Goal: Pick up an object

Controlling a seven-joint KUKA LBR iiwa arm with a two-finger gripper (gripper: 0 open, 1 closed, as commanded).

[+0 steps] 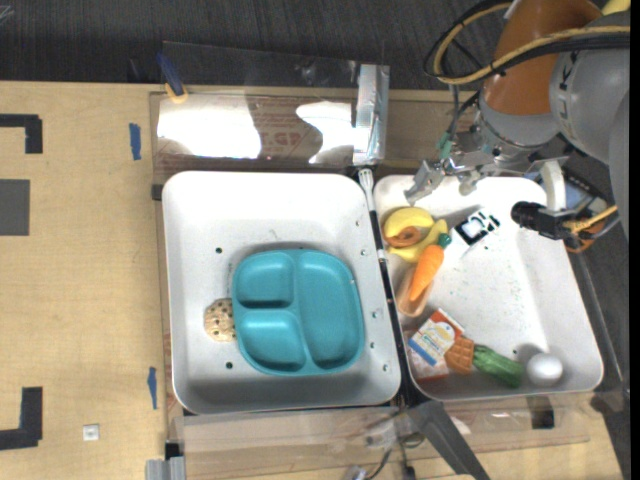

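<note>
The right bin [560,298] holds a yellow toy duck [412,230], an orange carrot [426,272], a small printed carton [437,343], a green vegetable [497,364] and a silver ball [545,369]. A small black-and-white piece [478,226] lies just right of the duck. My gripper [450,180] hangs over the far left corner of this bin, just above and behind the duck. Its fingers stand apart, open, with nothing between them.
The left bin [190,218] carries a teal divided plate [297,310] with a cookie [219,319] at its left side. A clear plastic panel [370,113] stands behind the bins. The arm's grey body and cables [560,78] fill the upper right.
</note>
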